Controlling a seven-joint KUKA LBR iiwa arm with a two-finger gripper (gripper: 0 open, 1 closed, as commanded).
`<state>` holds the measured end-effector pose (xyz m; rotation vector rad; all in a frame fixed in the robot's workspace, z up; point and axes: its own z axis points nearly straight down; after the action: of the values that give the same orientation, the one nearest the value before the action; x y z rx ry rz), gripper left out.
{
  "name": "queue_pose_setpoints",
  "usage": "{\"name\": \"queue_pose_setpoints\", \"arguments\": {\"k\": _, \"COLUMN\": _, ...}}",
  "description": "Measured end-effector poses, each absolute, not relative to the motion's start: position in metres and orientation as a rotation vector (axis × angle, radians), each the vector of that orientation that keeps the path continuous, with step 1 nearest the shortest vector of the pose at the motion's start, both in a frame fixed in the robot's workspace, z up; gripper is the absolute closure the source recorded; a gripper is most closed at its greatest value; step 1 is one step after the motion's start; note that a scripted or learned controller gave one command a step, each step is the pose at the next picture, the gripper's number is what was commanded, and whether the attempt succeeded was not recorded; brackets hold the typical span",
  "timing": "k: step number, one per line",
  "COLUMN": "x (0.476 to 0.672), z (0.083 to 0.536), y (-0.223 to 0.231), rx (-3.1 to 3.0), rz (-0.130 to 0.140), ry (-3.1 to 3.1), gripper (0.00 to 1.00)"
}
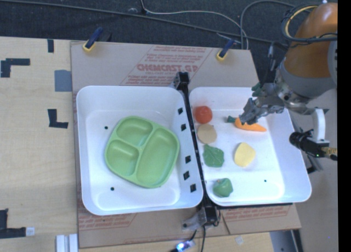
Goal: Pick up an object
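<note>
Carrot (253,127) lies in the right bin (285,190), directly beneath the jaws; their grip state unclear.

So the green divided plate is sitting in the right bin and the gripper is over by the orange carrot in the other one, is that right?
Not quite. The camera view shows the green divided plate in the left bin, not the right one. The gripper is at the orange carrot in the right bin, alongside the other food pieces.
</note>
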<state>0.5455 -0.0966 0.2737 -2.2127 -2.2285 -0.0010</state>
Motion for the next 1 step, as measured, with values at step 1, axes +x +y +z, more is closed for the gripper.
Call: {"name": "queue_pose_setpoints", "arguments": {"k": 1, "x": 0.5527, "z": 0.2737, "y": -0.049, "rx": -2.214, "rz": 0.0, "ry": -2.227, "gripper": 1.0}}
